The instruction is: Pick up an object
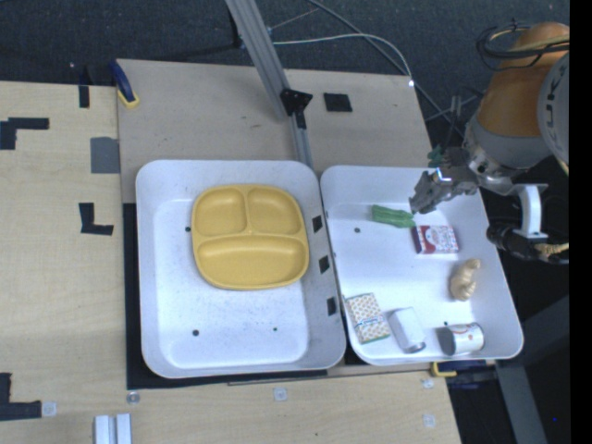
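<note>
A pale wooden bench [55, 276] bears two white bins: the left bin [166, 340] holds one yellow divided plate [250, 236], the right bin [388, 257] six small items. The gripper [427, 195] hangs just beside a flat green piece [392, 216] near the bin's far edge; I cannot tell how its fingers stand.

one fixed camera above the bench [222, 109], angled down on both white bins [157, 248].
</note>
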Controlling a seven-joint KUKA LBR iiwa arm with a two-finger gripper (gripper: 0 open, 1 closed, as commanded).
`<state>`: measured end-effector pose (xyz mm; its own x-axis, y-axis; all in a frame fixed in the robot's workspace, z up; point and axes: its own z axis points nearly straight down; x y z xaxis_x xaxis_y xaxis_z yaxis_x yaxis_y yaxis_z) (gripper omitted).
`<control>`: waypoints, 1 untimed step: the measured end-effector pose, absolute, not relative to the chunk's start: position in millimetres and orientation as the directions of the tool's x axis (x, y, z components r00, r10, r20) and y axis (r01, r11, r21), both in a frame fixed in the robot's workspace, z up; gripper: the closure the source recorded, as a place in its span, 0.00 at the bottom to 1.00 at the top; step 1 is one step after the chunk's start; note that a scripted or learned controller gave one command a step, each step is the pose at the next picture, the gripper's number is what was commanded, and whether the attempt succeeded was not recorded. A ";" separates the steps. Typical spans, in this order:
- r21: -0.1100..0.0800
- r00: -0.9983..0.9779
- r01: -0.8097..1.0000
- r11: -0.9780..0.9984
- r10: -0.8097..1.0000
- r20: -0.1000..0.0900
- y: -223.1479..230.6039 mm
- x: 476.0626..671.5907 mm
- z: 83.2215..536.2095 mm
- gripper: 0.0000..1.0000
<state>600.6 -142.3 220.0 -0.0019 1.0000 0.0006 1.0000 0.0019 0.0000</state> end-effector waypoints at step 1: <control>-0.001 -0.006 1.000 0.006 1.000 0.001 -90.5 605.9 210.1 1.00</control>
<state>605.9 -90.5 210.1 -0.0057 1.0000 0.0009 1.0000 0.0057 -0.0013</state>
